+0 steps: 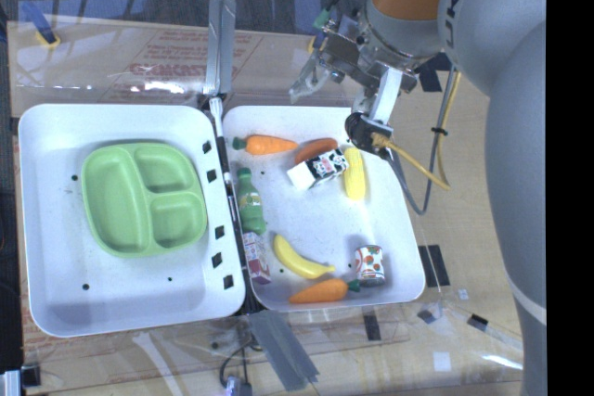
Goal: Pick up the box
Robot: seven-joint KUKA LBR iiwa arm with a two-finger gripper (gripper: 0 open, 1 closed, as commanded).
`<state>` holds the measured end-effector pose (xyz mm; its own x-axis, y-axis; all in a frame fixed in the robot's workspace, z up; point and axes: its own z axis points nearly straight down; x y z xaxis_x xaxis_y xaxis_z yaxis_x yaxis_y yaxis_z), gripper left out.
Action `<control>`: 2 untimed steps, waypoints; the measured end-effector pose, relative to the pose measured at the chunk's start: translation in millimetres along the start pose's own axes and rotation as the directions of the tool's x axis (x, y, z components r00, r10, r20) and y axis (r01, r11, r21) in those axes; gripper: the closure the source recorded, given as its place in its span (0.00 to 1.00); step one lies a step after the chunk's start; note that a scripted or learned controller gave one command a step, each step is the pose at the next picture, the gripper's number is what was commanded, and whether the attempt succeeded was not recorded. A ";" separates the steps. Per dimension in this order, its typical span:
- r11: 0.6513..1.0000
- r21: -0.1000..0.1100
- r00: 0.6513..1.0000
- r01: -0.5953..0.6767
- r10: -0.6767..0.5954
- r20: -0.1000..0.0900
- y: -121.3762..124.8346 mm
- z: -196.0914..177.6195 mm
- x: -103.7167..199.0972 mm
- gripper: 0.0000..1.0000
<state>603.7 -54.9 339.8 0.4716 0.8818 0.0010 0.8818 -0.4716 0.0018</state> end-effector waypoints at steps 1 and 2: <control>0.985 0.007 0.985 -0.171 0.171 0.004 -84.6 60.6 -67.7 0.00; 0.986 0.008 0.986 -0.166 0.166 0.005 -84.0 50.8 -67.7 1.00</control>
<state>497.8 -75.0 288.8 0.6117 0.7911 -0.0040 0.7911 -0.6117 -0.0066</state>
